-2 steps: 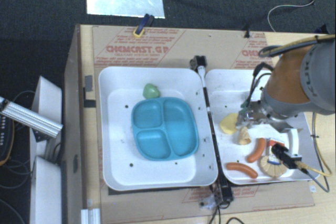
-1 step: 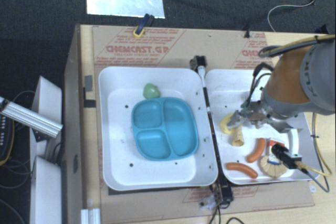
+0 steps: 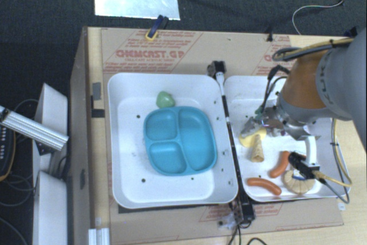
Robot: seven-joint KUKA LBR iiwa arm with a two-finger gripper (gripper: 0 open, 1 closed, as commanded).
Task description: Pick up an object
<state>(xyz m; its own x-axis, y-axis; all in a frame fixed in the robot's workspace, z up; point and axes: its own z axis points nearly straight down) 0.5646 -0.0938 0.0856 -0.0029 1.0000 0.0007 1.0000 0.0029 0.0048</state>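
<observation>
In the right bin (image 3: 245, 93), my gripper (image 3: 257, 123) hangs low over the bin's left part, at the end of the grey arm with its orange band (image 3: 304, 86). Just below its tip lies a pale yellow piece (image 3: 248, 138), and a tan cone (image 3: 257, 151) lies against that piece. Whether the gripper touches the yellow piece is hidden. Two orange sausages lie nearer the front, one (image 3: 279, 164) slanted and one (image 3: 264, 184) flat. A round tan biscuit-like item (image 3: 299, 182) sits at the front right, partly under a black cable clip.
The left bin (image 3: 123, 123) holds a blue divided plate (image 3: 179, 140) with a small green object (image 3: 166, 100) behind it. A black divider rail (image 3: 225, 115) runs between the bins. Cables trail at the right edge of the bench.
</observation>
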